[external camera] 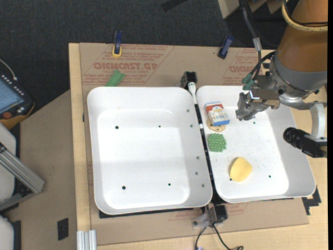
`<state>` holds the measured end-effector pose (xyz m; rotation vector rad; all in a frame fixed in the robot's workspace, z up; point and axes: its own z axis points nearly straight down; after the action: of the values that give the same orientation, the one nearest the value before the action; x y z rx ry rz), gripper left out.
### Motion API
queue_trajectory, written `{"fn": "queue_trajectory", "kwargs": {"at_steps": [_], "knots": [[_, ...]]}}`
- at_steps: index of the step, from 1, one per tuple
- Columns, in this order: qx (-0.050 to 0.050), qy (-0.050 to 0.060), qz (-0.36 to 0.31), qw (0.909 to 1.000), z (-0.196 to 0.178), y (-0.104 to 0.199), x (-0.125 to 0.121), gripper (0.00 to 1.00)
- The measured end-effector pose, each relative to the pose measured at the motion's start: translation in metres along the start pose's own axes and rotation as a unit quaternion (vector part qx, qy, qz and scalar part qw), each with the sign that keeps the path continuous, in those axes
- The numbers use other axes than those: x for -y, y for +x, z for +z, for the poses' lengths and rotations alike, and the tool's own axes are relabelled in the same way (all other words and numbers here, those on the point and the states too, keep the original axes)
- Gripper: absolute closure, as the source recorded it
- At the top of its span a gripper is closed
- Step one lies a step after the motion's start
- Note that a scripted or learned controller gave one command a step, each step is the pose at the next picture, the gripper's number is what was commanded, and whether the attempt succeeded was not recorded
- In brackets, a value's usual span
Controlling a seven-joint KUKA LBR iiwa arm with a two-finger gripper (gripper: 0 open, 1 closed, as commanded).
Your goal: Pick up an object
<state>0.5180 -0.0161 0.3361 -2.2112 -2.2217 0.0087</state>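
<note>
Seen from the fixed camera above, the bench (78,139), covered with a brown cardboard sheet printed in red letters, carries two shallow white plastic bins side by side, and the right-hand white bin (291,163) serves as the landmark here. Inside it, near its left wall towards the far end, lies a small rectangular carton with a white, red and blue label (217,115). Just nearer the camera from that carton, also beside the left wall, sits a round green bumpy object (217,142). Further towards the near edge of that bin, a little right of the green piece and apart from it, rests a rounded yellow lump like a lemon (240,169). The grey arm with its orange band (307,14) reaches in from the right over the far part of the right-hand bin, and its dark metal tool (247,110) hangs just to the right of the labelled carton, close to it, with nothing visibly between its tips; whether the tips stand apart or together I cannot tell. To the left of the right-hand bin, touching it along a black divider strip, lies the left-hand white bin (104,191). Beyond that, on the cardboard's far edge, sit a blue and yellow clamp (117,44) and a blue clamp (226,46).
</note>
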Motion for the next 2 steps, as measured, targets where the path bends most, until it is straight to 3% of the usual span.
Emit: {"fn": "queue_trajectory", "kwargs": {"at_steps": [1,2], "knots": [[0.0,-0.003,0.0,1.0,-0.009,0.043,0.04,1.0],[-0.001,-0.007,-0.001,1.0,-0.051,0.101,0.038,1.0]]}}
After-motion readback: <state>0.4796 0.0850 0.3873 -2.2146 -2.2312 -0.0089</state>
